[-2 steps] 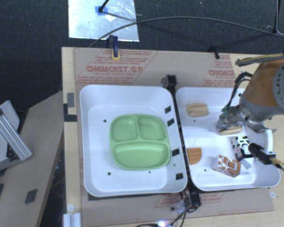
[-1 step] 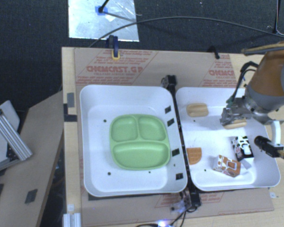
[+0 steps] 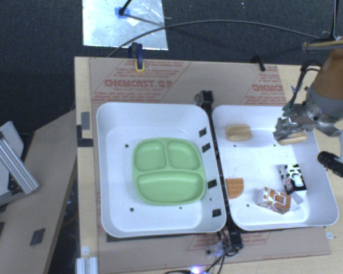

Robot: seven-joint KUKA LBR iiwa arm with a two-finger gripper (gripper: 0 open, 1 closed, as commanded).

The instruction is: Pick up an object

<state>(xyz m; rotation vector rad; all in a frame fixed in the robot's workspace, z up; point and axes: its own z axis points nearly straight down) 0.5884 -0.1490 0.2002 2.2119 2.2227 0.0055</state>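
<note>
The fingers (image 3: 288, 129) sit over the right bin (image 3: 257, 218), apparently clamped on a pale tan block (image 3: 294, 137) poking out just beneath them. It looks like plain light wood, short and flat-sided. A similar tan block (image 3: 238, 132) lies to their left.

A robotics lab: robot arm (image 3: 334, 79), two white bins (image 3: 160, 116), taped cables (image 3: 217, 23).

The brown protective sheet (image 3: 160, 79) under the two bins carried red print. At about eleven o'clock from the left bin (image 3: 111, 153), it read "CHEMCAST GP". The same red print showed at the sheet's one o'clock corner, slanted and too cut off to read fully.
</note>
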